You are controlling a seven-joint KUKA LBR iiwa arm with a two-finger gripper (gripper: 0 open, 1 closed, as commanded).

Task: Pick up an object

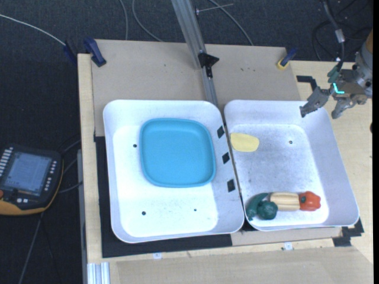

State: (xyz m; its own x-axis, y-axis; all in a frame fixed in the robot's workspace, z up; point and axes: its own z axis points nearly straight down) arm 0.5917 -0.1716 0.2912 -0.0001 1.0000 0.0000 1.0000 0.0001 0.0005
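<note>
The right bin [331,152] holds a yellow rounded piece [244,142] near its far left corner. Along its near edge lie a dark green object [262,209], a tan cylinder [285,201] and a red piece [309,201] in a row. My gripper [324,104] hangs over the right bin's far right corner, above its rim, with its two dark fingers spread apart and nothing between them. It is well away from all the objects. The left bin [118,158] carries a blue square plate [176,152].
A metal pole [192,28] slants down from the top to the gap between the bins. Blue and yellow clamps [95,52] sit at the bench's far corners. A teach pendant [26,176] lies on the floor at left, with cables behind the bench.
</note>
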